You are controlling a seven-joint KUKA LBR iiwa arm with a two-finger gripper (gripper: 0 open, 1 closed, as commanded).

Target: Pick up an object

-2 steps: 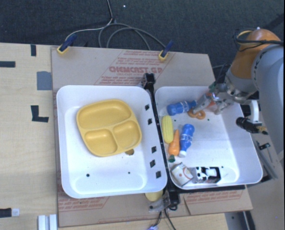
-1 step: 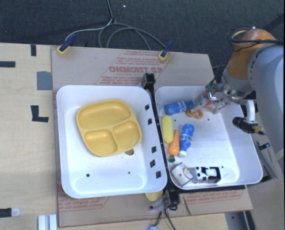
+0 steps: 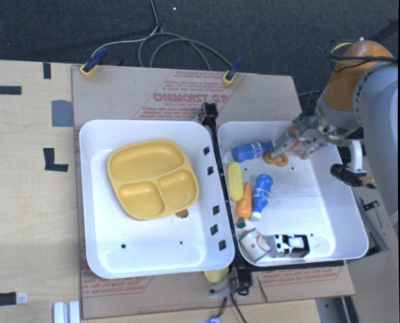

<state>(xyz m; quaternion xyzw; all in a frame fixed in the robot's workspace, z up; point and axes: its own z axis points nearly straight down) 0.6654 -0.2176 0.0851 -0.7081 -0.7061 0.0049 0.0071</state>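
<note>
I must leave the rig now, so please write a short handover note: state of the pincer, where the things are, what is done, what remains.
Pincer: low at the far side of the right bin, beside the orange ring; open or shut cannot be told.
Right bin: two blue bottles, corn cob, carrot, black-and-white toy.
Left bin: yellow divided plate.
Done: nothing visibly lifted.
Left: grasp and lift one object.

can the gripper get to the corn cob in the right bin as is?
Probably yes. The corn cob lies uncovered by the divider, top exposed; the gripper hovers nearby. The carrot alongside may crowd one finger.
</note>
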